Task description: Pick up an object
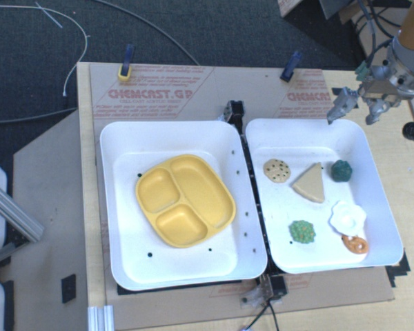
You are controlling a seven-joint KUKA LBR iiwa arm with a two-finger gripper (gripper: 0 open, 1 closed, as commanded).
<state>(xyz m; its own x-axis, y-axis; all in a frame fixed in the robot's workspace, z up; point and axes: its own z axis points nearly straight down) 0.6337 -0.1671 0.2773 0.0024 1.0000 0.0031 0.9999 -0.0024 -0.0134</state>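
While my claw point(356, 109) hovers above the far right corner of the right bin point(381, 185), its two fingers are spread apart with nothing between them. My grey arm reaches in from the upper right, above the counter point(103, 150).

Two shallow white bins sit side by side on the counter, touching along their inner edges. The left bin point(117, 205) holds a yellow divided tray point(185, 200) with three compartments, lying near its middle and turned at a slant.

The right bin holds the small objects I could pick up. A round chocolate-chip cookie point(277, 170) lies near the bin's left side. Just beside it, to the right, is a tan wedge point(310, 184). A dark green clump point(341, 170) sits toward the right wall. Nearer the front, a lighter green clump point(303, 232) lies apart from the others. A white fried egg point(348, 218) touches an orange pretzel point(355, 244) at the front right.
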